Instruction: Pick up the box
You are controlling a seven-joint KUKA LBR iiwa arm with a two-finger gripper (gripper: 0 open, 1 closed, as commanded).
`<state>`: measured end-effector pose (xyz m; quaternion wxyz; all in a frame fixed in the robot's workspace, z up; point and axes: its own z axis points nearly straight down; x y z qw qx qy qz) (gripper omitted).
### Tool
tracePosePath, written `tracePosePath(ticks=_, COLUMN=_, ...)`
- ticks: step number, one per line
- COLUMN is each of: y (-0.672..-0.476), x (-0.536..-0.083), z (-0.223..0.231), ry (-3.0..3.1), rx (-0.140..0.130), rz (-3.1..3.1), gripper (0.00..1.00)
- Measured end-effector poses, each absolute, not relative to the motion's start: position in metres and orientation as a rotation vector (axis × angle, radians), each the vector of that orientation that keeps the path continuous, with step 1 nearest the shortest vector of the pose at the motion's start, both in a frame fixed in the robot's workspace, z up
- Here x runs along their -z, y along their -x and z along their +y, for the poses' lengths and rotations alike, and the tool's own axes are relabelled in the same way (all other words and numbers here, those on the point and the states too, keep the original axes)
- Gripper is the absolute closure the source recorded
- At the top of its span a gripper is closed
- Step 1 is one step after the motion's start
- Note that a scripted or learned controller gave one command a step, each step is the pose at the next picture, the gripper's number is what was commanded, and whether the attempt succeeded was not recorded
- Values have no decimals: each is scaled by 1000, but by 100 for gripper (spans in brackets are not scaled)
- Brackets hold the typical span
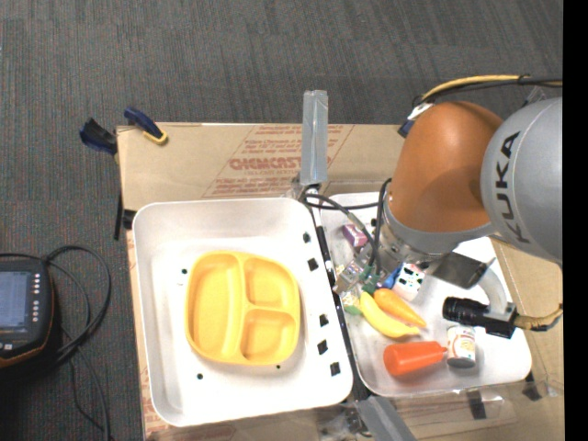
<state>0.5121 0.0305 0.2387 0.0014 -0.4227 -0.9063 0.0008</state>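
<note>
The box [411, 280] is small and white with dark markings and a patch of blue on its faces. It lies in the right bin, in the right half of the frame slightly below mid-height, partly covered from above by the arm's wrist. It sits tilted, just above the orange carrot-like piece and beside the banana.
</note>
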Motion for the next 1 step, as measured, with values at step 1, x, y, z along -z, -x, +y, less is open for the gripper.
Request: tracePosePath(ticks=1, y=-496, x=-185, z=90, ry=1342, rx=-6, rz=-2834, gripper=100)
